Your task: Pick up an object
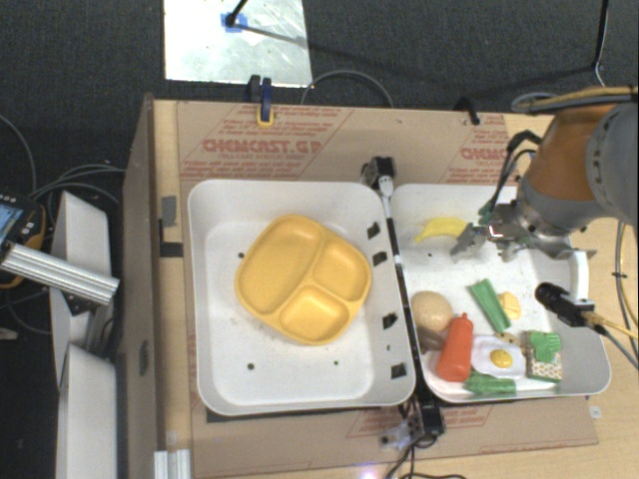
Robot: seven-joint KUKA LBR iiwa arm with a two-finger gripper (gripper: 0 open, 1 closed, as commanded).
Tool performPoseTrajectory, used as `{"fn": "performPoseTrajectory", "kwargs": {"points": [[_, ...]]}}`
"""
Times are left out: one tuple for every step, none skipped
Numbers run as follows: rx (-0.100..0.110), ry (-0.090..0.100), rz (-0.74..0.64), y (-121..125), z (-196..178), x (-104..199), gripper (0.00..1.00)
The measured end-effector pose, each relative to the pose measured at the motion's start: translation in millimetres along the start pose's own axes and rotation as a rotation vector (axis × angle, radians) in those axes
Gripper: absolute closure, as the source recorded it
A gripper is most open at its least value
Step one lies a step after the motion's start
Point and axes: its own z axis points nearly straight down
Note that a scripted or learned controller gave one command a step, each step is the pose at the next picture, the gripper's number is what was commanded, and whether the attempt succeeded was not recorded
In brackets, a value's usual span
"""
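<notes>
Cardboard-topped bench [300,138], 2 white bins. Left bin [215,297]: yellow divided plate [303,278]. Right bin [589,367]: banana [440,230], orange bottle [455,348], green pieces. Claw [481,241] hovers beside banana; spread, can't tell. Nothing lifted; grasp not yet made.

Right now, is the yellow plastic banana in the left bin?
No. The yellow plastic banana lies in the right white bin, while the left white bin holds the yellow divided plate.
</notes>
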Motion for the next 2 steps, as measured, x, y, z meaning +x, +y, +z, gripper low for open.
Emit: {"fn": "performPoseTrajectory", "kwargs": {"points": [[-0.009,-0.001,-0.006,-42.0,45.0,34.0,0.00],[-0.011,-0.002,-0.002,-64.6,-74.2,-1.6,0.00]]}}
